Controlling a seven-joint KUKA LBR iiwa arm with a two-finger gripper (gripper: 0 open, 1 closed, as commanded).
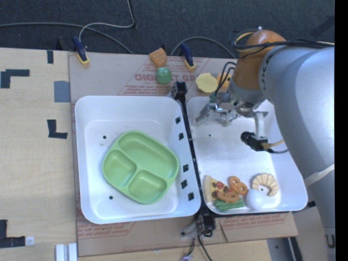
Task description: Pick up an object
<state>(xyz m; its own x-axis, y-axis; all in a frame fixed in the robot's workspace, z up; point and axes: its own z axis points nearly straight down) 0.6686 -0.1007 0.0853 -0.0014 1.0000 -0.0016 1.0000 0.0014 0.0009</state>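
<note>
Two white bins sit on cardboard; the gripper, its jaw state impossible to tell, hangs over the right bin, far-end from the near-corner food pile.

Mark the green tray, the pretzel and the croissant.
green tray [140, 166], camera view, middle divider.
pretzel [236, 185], camera view, centre of its twist.
croissant [265, 183], camera view, middle of its ridged back.
</note>
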